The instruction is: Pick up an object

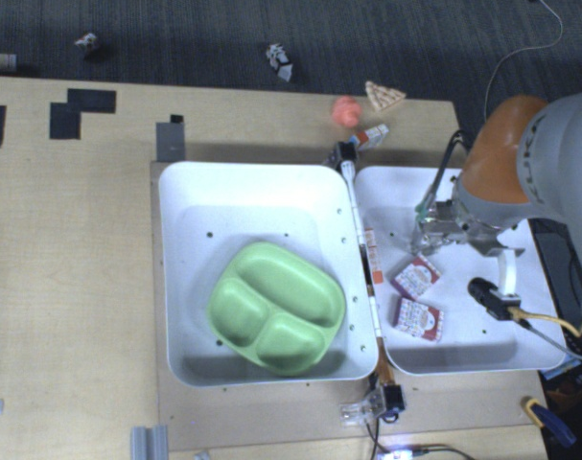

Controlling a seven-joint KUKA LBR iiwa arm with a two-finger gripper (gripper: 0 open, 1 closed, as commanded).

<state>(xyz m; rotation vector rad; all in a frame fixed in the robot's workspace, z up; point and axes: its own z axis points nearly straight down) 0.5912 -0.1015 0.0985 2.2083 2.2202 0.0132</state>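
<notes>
The gripper (432,241) hangs at the right bin's (482,353) ten o'clock; I cannot tell its state. Two small packets (416,278) lie toward six o'clock, probably light, flat and slippery; pinch an edge.

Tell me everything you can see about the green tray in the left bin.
The green tray is a pale green, rounded plate that looks like smooth plastic, with three compartments: one large and two smaller. It lies open side up, turned diagonally, on the floor of the left bin, towards its near side. Nothing lies in it, and the gripper is away, over the other bin.
</notes>
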